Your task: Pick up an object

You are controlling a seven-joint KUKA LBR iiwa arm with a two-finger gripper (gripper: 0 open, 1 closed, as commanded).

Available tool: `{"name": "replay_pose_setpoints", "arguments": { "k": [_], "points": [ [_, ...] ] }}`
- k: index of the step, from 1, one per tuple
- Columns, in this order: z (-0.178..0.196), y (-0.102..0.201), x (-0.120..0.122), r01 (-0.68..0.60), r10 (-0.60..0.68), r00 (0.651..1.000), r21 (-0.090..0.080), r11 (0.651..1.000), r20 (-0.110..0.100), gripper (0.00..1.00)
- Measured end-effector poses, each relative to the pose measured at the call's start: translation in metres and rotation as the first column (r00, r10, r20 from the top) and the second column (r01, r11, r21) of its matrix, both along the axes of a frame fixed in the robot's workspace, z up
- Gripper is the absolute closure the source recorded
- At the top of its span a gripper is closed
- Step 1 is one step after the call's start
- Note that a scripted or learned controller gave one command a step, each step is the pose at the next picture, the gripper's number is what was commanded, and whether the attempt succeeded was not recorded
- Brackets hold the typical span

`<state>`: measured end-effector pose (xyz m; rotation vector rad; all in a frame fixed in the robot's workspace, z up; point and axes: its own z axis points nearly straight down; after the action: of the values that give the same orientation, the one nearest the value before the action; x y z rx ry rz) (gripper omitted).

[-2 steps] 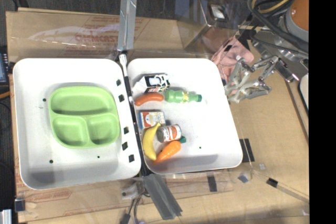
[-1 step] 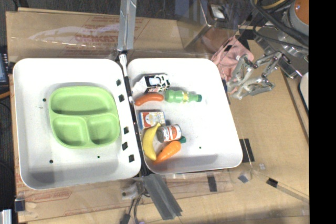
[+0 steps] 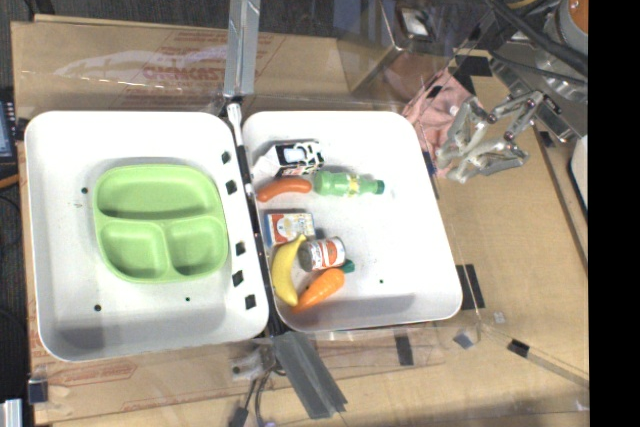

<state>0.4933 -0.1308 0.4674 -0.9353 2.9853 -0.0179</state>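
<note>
Camera view: gripper (image 3: 478, 151) sits off to the right of the right bin (image 3: 420, 255), over the bench, nothing between its fingers; open or closed, can't tell. Right bin holds the pickable items, clustered along its left side: small black-and-white carton (image 3: 298, 154), hot dog (image 3: 284, 187), green bottle (image 3: 345, 183), red box (image 3: 287, 224), banana (image 3: 285, 271), can (image 3: 321, 254), carrot (image 3: 322, 286). Labels too small to read. Left bin (image 3: 50, 215) holds a green divided tray (image 3: 160, 221). Cardboard (image 3: 120, 65) behind shows faint red print, illegible.
</note>
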Motion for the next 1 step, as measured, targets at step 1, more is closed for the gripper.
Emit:
{"name": "replay_pose_setpoints", "arguments": {
  "k": [1],
  "points": [
    [0.0118, 0.0005, 0.0012, -0.003, 0.003, 1.000, -0.002, 1.000, 0.005, 1.00]
  ]
}}
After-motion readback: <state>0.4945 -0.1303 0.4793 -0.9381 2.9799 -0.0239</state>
